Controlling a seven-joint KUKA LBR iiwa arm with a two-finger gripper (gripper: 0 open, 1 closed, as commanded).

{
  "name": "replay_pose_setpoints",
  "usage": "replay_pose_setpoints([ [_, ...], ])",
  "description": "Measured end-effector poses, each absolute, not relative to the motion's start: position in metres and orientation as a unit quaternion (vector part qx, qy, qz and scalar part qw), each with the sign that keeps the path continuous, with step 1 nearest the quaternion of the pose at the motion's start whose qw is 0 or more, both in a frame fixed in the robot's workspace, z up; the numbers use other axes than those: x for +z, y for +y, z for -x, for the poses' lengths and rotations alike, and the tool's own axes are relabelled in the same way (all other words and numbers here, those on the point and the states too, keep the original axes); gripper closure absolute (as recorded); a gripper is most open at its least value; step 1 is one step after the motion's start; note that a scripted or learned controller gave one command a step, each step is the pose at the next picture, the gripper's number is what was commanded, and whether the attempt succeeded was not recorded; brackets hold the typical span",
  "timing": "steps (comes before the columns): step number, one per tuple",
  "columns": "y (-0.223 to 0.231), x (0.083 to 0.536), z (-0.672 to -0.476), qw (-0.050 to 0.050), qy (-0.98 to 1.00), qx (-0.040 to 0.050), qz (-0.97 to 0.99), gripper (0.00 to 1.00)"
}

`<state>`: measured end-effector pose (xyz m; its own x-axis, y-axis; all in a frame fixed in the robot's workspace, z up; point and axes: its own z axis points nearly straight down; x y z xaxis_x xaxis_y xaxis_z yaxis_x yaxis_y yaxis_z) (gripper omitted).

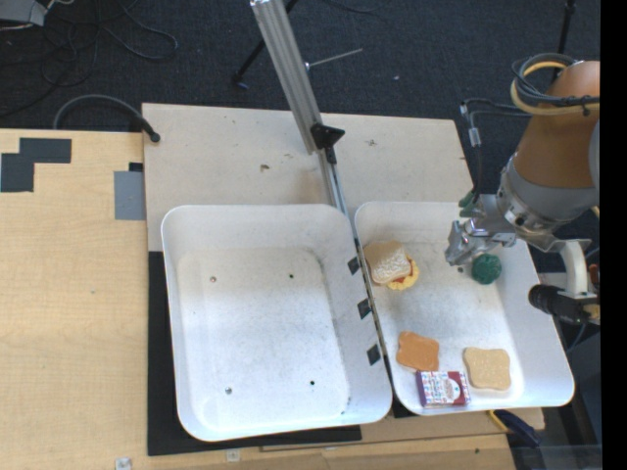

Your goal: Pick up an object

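Green ball (486,268) is sitting in the right bin (549,385) at right of frame, just lower right of the gripper (462,250); whether it is clenched or released, I cannot tell.

Too small to tell the print on the carton (441,389). Partly hidden behind the gripper (468,248), the green object (486,268), perhaps a ball. Cannot tell the sandwich (391,264) filling. Arm (554,155) cut off at right
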<state>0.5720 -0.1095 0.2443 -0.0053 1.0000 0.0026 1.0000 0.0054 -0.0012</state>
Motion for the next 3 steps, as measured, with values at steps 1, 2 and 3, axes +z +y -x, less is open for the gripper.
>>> replay_pose_setpoints([
  [1,-0.05,0.247,-0.584,0.002,-0.709,-0.0003,0.705,1.0],
  [2,0.009,0.236,-0.591,0.003,-0.709,0.0009,0.706,1.0],
  [3,0.052,0.239,-0.611,0.001,-0.708,0.0008,0.706,1.0],
])
